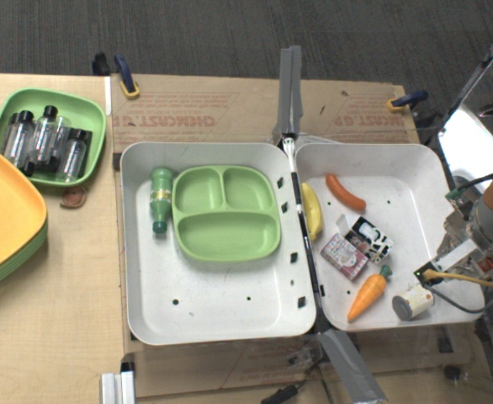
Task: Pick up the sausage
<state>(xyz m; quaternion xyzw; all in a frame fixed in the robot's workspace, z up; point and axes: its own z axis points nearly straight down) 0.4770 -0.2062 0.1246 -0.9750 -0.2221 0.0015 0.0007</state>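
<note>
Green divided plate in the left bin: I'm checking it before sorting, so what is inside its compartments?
The green divided plate shows three bare compartments. The bin floor under it is covered, so that cannot be seen.

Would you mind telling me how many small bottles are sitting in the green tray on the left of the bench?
3 that I can tell, side by side in the green tray: left bottle, middle bottle, right bottle. They overlap, so another may be hidden.

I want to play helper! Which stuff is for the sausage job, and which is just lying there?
For the job:
sausage
right bin

Just lying about:
banana
carrot
pink packet
grey cylinder
green bottle
green divided plate
</note>
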